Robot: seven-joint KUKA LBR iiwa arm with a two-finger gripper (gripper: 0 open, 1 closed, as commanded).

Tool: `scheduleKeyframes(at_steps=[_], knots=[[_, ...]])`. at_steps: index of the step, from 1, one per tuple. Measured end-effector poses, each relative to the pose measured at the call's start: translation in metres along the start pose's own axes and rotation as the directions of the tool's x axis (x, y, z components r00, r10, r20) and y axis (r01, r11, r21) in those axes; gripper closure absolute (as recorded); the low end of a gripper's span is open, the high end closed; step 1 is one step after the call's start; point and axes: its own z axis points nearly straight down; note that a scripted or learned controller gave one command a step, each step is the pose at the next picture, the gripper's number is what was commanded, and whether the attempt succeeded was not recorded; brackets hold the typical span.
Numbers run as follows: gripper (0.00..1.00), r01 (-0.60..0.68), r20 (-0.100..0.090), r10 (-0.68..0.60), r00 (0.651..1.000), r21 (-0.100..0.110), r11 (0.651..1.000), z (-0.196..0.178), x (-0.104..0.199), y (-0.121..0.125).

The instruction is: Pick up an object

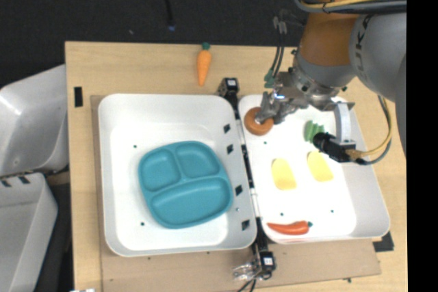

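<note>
Two shallow white bins sit side by side on the wooden tabletop (89, 65). The left bin (116, 147) holds a teal divided plate (183, 182) lying flat, a little nearer the front edge of the tabletop than the back. The right bin (342, 208) holds the small pieces: a brown ring-shaped thing like a doughnut (257, 122) in its back left corner, two pale yellow blocks (283, 173) (319, 166) near the middle and just apart from one another, a green bit (313, 129) partly hidden behind the black fittings on the arm's wrist, and a red chilli pepper (290, 228) lying along the front wall.

An orange carrot (203, 63) lies outside the bins, on the bare wood toward the back edge of the tabletop, above the left bin's back right corner.

The arm reaches in over the right bin, and the tool (272, 106) hangs right at the doughnut, its tip meeting the ring's back rim as seen from here. The metal parts crowd together there, so I cannot tell how the tool is set, or if the doughnut is caught in it.
</note>
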Motion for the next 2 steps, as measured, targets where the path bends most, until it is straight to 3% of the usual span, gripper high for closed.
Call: scheduleKeyframes(at_steps=[2], knots=[[1.0,0.002,-0.001,-0.002,1.0,-0.003,1.0,0.0,0.093,-0.011]])
